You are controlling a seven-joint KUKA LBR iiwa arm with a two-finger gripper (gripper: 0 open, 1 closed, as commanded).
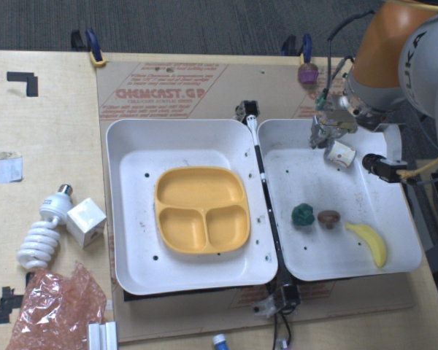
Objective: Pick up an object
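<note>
My gripper (325,138) hangs over the far part of the right bin (394,188), under the grey wrist and its orange band. A small white block (341,154) sits right at the gripper's lower right tip; whether it is held or just lying beside the tip is unclear. Nearer the front of that bin lie a dark green lump (302,214), a small brown piece (328,217) and a yellow banana (371,243), all apart from the gripper.
The left bin (131,166) holds a yellow divided plate (202,208). A spiral light bulb (44,232), a white cube (86,221) and crumpled pink plastic (55,312) lie on the bench to the left. A black cable runs by the right bin's right rim.
</note>
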